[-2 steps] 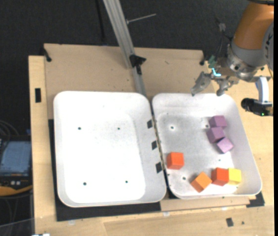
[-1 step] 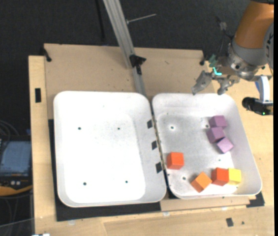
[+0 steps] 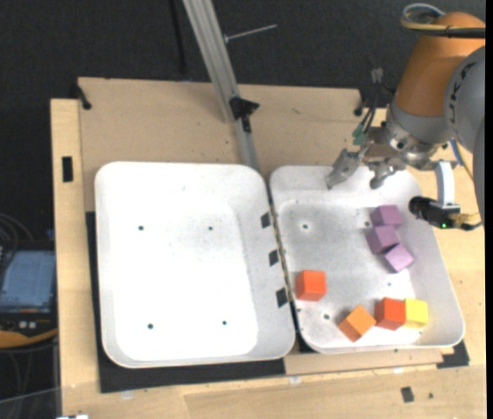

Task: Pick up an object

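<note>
My gripper (image 3: pixel 357 175) hangs over the far edge of the right bin (image 3: pixel 333 234), its two fingers spread apart with nothing between them. Three purple cubes (image 3: pixel 386 235) cluster just below and to the right of it. An orange cube (image 3: pixel 311 284) lies near the bin's left wall. Along the near edge sit another orange cube (image 3: pixel 358 322), a red-orange cube (image 3: pixel 391 312) and a yellow cube (image 3: pixel 415 312), close together.
The left bin (image 3: pixel 181 260) lies beside the right one, with black clips (image 3: pixel 274 256) along the seam between them. A slanted metal rod (image 3: pixel 220 68) rises from behind the bins. A black fitting (image 3: pixel 438 211) on the arm overhangs the right bin's right side.
</note>
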Robot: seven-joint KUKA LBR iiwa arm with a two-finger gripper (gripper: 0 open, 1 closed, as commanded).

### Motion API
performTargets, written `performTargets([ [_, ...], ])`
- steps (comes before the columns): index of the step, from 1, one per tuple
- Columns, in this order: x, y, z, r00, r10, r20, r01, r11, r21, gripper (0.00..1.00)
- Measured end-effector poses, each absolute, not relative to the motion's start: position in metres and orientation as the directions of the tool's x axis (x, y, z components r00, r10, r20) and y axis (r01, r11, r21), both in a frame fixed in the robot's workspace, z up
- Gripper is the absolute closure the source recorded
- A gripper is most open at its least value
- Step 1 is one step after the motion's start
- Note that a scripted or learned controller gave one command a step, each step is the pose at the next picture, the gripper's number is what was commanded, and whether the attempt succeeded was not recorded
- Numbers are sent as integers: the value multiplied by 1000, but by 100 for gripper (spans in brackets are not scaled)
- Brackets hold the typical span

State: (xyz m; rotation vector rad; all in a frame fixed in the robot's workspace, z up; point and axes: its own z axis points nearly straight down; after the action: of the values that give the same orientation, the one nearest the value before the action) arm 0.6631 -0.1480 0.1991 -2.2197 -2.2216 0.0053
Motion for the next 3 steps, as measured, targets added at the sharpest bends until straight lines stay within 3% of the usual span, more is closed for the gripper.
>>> performTargets([
  [2,660,-145,104,0,1000,-2,1000,0,-4,0],
  [3,662,-146,120,1,1000,-3,1000,-1,6,100],
])
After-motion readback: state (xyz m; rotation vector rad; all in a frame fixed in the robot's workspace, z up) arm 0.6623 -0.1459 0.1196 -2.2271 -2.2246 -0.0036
